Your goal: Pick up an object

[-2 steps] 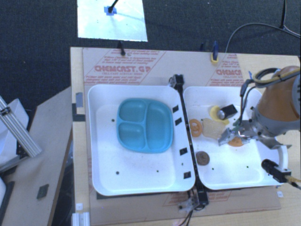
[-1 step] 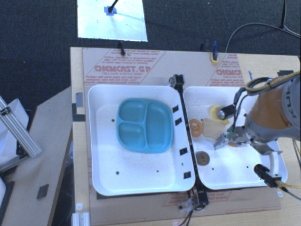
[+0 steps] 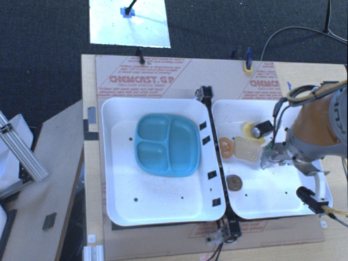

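while the gripper (image 3: 270,159) hovers low in the right white bin (image 3: 272,203), finger state cannot be told; pale translucent flat piece (image 3: 247,149) lies just left. approach step; next needs descent, closure.

Red print reading "CHEMCAST GP" stands on the protective sheet (image 3: 217,72) covering the worktop, just behind the left bin (image 3: 117,113). A second, partly cut "CHEMCAS…" mark lies on the same sheet behind the right bin (image 3: 272,200). The smaller red lettering around them is too small to read.
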Available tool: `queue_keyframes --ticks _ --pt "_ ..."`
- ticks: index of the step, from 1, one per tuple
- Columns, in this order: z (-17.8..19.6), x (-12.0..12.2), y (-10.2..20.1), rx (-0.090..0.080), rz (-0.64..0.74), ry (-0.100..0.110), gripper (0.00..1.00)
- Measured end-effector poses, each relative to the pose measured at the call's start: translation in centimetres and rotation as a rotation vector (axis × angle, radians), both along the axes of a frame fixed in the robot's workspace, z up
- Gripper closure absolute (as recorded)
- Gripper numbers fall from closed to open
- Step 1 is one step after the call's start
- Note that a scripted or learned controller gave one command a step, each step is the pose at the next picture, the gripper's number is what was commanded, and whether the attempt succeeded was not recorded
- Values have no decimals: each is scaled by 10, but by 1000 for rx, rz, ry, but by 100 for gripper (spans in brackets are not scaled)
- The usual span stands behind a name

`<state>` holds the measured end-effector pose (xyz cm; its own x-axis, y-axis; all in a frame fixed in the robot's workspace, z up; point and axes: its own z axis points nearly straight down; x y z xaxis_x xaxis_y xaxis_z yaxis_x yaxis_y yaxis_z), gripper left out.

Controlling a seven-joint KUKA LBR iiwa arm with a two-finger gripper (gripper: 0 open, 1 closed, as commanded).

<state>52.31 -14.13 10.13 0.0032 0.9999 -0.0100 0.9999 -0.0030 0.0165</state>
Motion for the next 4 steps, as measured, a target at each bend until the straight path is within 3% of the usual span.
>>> queue_keyframes --ticks 1,2,3,4 --pt "48 10 -3 8 8 11 100" --pt "110 9 2 8 9 9 100" --pt "148 10 1 8 10 11 100" --pt "149 40 54 12 14 13 100"
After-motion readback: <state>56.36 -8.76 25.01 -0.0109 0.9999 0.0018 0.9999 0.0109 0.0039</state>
